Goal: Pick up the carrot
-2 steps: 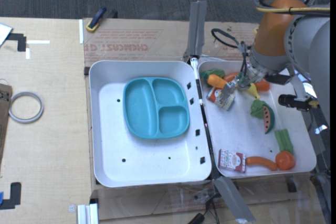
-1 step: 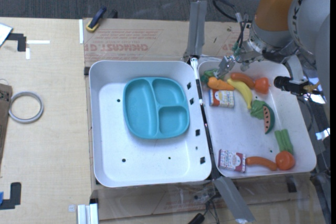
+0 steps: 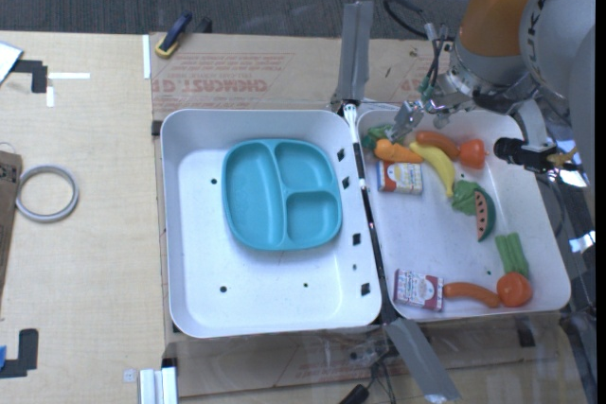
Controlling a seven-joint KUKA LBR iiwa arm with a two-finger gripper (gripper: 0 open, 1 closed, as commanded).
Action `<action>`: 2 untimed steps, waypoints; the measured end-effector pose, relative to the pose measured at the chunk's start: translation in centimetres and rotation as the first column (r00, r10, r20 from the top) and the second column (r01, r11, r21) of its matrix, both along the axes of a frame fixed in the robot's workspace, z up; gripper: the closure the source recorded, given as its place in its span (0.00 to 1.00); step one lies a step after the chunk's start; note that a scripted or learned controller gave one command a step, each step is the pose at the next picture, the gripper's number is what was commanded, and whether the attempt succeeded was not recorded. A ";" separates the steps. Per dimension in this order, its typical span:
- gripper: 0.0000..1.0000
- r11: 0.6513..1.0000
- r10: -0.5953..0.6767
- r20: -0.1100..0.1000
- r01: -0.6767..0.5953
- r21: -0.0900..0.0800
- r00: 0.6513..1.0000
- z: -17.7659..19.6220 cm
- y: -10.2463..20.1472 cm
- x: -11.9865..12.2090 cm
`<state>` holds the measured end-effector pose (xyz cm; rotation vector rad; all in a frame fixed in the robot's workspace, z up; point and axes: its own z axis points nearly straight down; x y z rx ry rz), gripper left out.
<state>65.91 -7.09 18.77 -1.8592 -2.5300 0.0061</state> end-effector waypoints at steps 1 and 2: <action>0.00 0.937 0.350 0.002 -0.350 0.001 0.937 1.8 -5.9 -0.9; 0.00 0.917 0.399 0.003 -0.399 0.001 0.917 0.4 -10.8 -0.2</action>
